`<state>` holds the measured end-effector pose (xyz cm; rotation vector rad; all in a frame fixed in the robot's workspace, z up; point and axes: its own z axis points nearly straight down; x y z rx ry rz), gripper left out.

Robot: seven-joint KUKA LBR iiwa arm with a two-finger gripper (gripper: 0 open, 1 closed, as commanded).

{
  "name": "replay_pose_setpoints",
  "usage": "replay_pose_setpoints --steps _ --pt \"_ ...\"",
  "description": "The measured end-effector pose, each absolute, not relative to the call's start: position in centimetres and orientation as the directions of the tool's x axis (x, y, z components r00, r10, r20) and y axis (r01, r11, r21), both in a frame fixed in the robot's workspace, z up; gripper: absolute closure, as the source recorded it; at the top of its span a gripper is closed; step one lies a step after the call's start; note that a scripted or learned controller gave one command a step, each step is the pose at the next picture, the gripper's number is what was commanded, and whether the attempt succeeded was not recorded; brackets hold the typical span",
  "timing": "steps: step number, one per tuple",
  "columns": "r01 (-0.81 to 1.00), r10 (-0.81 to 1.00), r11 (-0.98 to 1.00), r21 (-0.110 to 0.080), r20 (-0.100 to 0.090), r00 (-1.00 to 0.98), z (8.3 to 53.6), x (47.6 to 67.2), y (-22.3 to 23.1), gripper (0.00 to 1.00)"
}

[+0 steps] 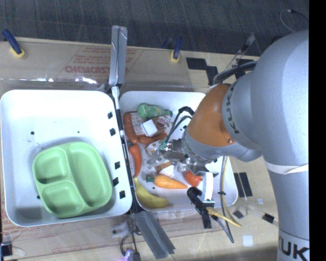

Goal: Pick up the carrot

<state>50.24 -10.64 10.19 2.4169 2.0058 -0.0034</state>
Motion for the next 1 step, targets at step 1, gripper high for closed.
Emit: replay_pose_setpoints --steps 1 --pt "0.985 0.985 0.173 -0.004 0.003 -0.173 9.08 47.59 -10.82 0.0"
